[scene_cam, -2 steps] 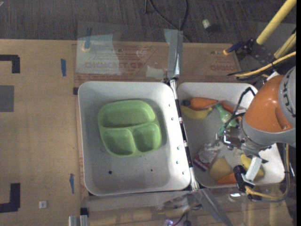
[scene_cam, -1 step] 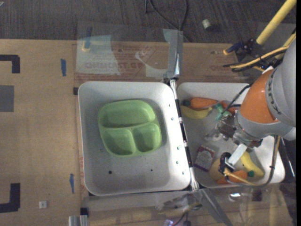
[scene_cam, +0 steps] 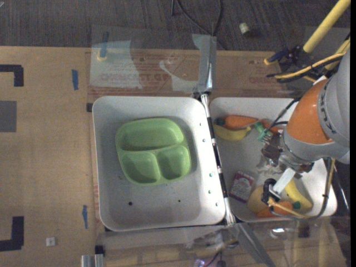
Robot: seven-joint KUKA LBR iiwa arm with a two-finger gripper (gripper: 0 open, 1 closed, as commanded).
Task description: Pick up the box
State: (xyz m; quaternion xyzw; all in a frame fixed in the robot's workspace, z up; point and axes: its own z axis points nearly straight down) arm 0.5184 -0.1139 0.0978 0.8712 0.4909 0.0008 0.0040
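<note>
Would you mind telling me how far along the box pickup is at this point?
Nothing looks done yet: the box lies on the floor of the right bin, beside the divider. In hand: the gripper hangs low over the bin, just right of the box, among the banana and other toy foods. Still left: closing on the box and lifting it.

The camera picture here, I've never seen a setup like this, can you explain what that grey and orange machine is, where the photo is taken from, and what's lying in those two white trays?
One camera looks down at a slant on a bench. The grey and orange machine is a robot arm reaching in from the right; its gripper hangs low over the right bin. I cannot see anything held. That bin contains a small pink box, which the arm should pick up, a carrot, and yellow and orange toy food. The left bin holds a green divided plate.
</note>
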